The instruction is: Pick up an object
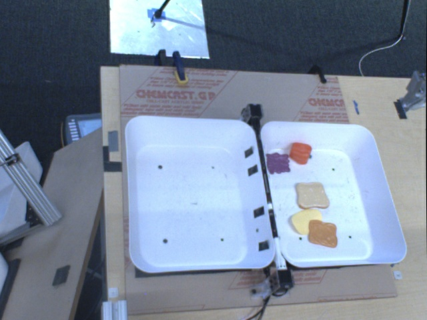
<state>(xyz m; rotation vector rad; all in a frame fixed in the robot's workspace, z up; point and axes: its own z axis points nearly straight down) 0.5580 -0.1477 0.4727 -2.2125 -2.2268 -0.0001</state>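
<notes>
Camera view: purple item, shape unclear.

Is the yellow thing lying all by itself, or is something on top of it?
Not by itself. The yellow piece lies flat in the right bin, and the orange-brown piece overlaps its lower right edge.

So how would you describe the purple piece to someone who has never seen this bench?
Start at the right bin, the one of the two white bins that holds the small items. Go to its upper left part, close to the divider between the bins: the purple piece lies flat there, just left of the orange-red piece. It is the only purple item.
</notes>
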